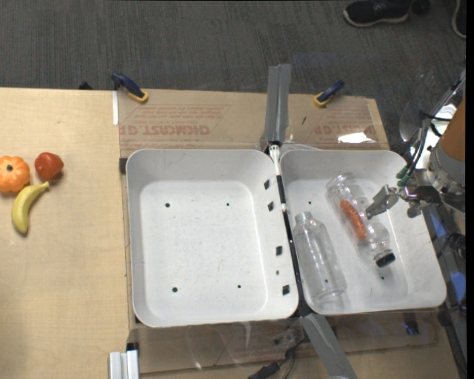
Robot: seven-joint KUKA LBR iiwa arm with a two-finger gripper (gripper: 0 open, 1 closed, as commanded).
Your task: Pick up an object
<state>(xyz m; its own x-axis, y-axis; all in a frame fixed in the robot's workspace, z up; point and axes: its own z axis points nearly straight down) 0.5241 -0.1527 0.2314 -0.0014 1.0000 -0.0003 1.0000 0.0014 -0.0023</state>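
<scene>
Light wooden desk [59,296] across the left, brown cardboard sheet [192,122] under the bins at the far side, held by two blue-and-yellow clamps [129,87]; grey floor beyond; a dark shoe [374,10] at the far edge; two white bins side by side, left bin [141,244] bare, right bin [422,289] holding the bottles; grey strip [278,104] running from the far side to the seam between bins; arm [452,148] reaching in at the right edge, above the right bin's right wall; jaws of the gripper [389,200] apart, clamped on nothing, hanging just right of the orange-labelled bottle; clear plastic bottle [320,259] lying in the near-left part of the right bin; second clear bottle with an orange label [357,216] lying slantwise to its right, black cap toward the near side; on the desk far left, a yellow banana [24,209], an orange fruit [12,175] and a red fruit [49,166] clustered, touching or nearly so.
</scene>
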